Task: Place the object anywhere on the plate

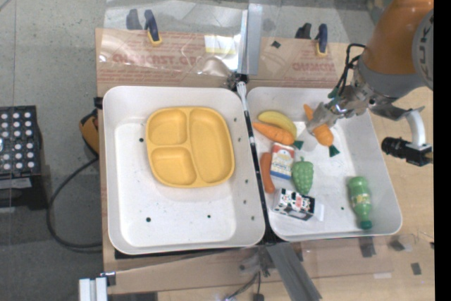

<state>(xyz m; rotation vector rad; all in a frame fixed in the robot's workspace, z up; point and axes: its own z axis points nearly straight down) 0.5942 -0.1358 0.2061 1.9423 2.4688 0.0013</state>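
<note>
Pincer: the pincer point(325, 116) is low over the upper part of the right bin point(384, 173), at the end of the grey arm with the orange band point(398, 32). I cannot tell if it is released or clenched; the view is too small there.
Thing under the pincer: a small orange toy carrot point(323, 135) with a green end lies just below the tips, touching or almost touching them. I cannot see it between the tips, so I do not say it is held. I judge this is the object of the task.
Handling of the carrot: it looks like hard, smooth plastic, so probably light and stiff, not fragile, but a little slippery, and it can roll. The thick middle of the body seems the best place to take hold, across the short side, not at the thin green end.
Neighbours in the right bin: a yellow banana point(278, 122) and a longer carrot point(273, 131) lie near, to the left. Below are a small carton point(282, 161), a green strawberry-shaped toy point(303, 175), an orange piece point(266, 173) by the bin wall, a black-and-white packet point(296, 204) and a green bottle point(360, 199), well apart at the lower right.
Plate: the yellow plate point(190, 146) with three compartments lies in the left bin point(134, 215), well apart from the pincer.
Tabletop: both bins stand side by side on the tabletop point(412, 236).
Step in hand: by my judgement, the grasp; the carry over the wall between the bins is not yet done.
</note>
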